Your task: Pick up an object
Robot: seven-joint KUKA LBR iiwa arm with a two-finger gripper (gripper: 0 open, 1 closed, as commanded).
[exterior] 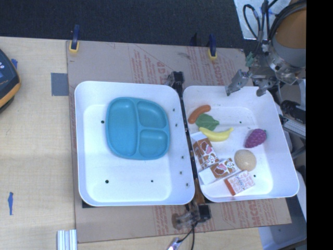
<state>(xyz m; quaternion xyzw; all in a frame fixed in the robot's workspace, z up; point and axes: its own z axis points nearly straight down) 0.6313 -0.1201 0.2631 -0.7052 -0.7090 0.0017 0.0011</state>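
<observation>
My gripper (pixel 248 86) hangs over the far edge of the right bin (pixel 281 139), its two fingers spread apart with nothing between them. In that bin lie an orange carrot (pixel 199 113), a green leafy piece (pixel 207 122), a yellow banana (pixel 217 134), a purple grape bunch (pixel 255 137), a tan egg-shaped piece (pixel 245 159) and three printed packets (pixel 205 151) (pixel 223 168) (pixel 240 183). All of these lie nearer the camera than the gripper.
The left bin (pixel 91 155) holds a blue divided plate (pixel 138 127). Blue clamps (pixel 75 38) (pixel 212 45) pin the cardboard sheet at the back. A yellow and black device (pixel 6 79) sits at the far left. The arm's orange band (pixel 291 27) is at the upper right.
</observation>
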